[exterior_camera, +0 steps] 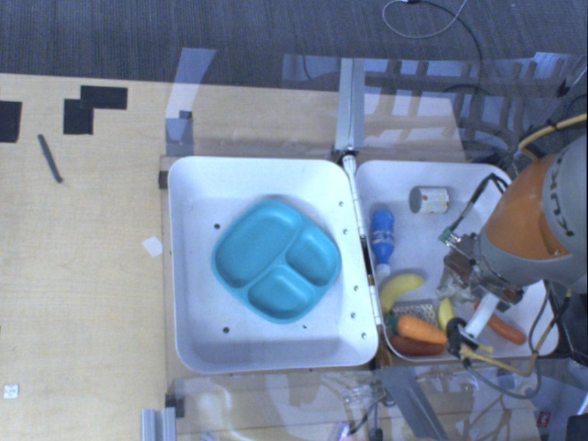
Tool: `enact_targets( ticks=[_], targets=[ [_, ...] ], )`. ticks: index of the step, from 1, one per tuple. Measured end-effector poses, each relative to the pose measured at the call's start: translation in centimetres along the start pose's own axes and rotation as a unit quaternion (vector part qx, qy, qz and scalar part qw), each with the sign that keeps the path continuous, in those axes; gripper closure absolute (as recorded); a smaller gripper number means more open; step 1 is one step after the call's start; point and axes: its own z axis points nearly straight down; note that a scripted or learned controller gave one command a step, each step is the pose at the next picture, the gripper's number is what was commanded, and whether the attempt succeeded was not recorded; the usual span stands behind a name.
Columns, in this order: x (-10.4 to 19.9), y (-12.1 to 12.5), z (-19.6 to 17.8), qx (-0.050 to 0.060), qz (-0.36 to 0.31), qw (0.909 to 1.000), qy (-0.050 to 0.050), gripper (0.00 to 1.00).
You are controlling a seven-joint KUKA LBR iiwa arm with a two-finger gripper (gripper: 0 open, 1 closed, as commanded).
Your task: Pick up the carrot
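Closest to the lens is the arm (pixel 542 219), grey with its orange band, reaching in from 3 o'clock over the right bin (pixel 478 175). Its gripper (pixel 464 283) hangs above that bin's 5 o'clock part; from this angle I cannot tell whether it is open or closed, and nothing can be seen held in it.

Just off the gripper at its 8 o'clock lies the carrot (pixel 418 327), on the bin floor near the 7 o'clock corner, touching a dark red thing (pixel 418 345) on its 6 o'clock side. A banana (pixel 402 288) lies just at the carrot's 12 o'clock, and a small yellow piece (pixel 446 312) sits between carrot and gripper. A blue bottle (pixel 381 232) lies along the bin's 9 o'clock wall, a small can (pixel 429 199) towards 12 o'clock.

The left bin (pixel 188 274) holds a blue divided plate (pixel 276 260) at its centre.
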Motion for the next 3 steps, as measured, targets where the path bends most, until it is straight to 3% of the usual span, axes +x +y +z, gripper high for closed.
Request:
enact_targets(
  ticks=[1,2,3],
  targets=[
    [2.1,-2.1,-0.5,0.005,-0.034,0.9994,-0.003,1.0],
    [-2.9,2.1,1.2,-0.001,-0.038,0.9993,0.0,1.0],
    [-0.7,0.6,1.2,-0.005,-0.32,0.9472,-0.003,1.0]
  ],
)
